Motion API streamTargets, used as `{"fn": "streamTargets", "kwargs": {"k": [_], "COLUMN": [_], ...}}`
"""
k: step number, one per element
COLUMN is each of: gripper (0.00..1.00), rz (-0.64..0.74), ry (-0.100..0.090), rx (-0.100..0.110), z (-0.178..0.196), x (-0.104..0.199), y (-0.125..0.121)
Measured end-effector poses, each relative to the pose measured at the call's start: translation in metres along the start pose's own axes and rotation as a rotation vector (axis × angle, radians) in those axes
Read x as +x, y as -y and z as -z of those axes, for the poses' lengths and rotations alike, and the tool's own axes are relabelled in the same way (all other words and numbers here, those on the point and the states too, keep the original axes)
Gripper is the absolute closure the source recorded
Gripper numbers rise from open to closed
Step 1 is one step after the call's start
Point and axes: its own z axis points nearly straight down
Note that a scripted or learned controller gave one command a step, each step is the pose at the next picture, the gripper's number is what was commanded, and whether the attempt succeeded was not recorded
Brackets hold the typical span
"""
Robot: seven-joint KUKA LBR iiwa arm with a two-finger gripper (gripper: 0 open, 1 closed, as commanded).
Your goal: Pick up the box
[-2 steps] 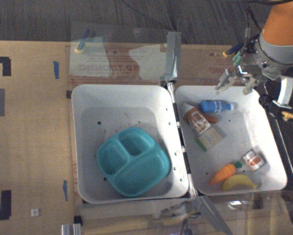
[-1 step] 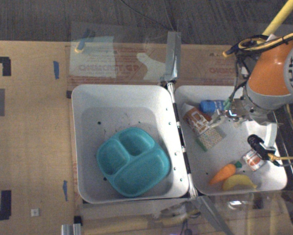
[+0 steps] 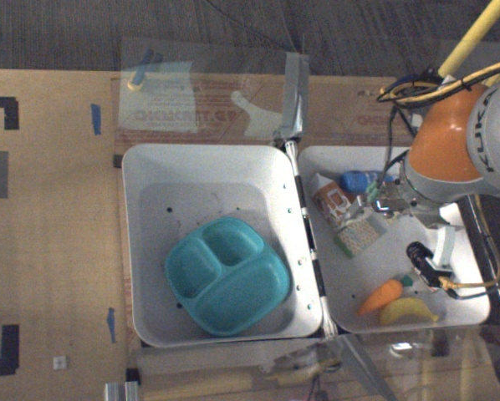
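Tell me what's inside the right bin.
The right bin holds the box, a blue object beside it, and a carrot touching a banana. The arm covers the bin's back right part, so anything there is hidden.

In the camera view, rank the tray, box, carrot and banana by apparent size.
Largest to smallest:
1. tray
2. box
3. carrot and banana, which look about alike, so I won't rank them.

**Box lying flat in right bin**

Small rect. box (image 3: 344, 217), brown-red at upper end w/ white print, pale green pattern at lower end. Lies flat, long axis diagonal, upper-left to lower-right. Sits in upper-left part of right bin (image 3: 350, 278), near its left wall.
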Motion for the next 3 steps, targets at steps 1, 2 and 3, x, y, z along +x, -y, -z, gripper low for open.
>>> {"fn": "streamTargets", "kwargs": {"k": [1,2,3], "gripper": [0.0,0.0,0.0], "rz": [-0.096,-0.243,-0.344], "ry": [-0.005,0.013,-0.004], "rx": [0.029,0.019,0.03], "z": [-0.03,-0.006,-0.025], "x": [-0.022,0.007,-0.01], "y": [-0.06,-0.035,0.055]}}
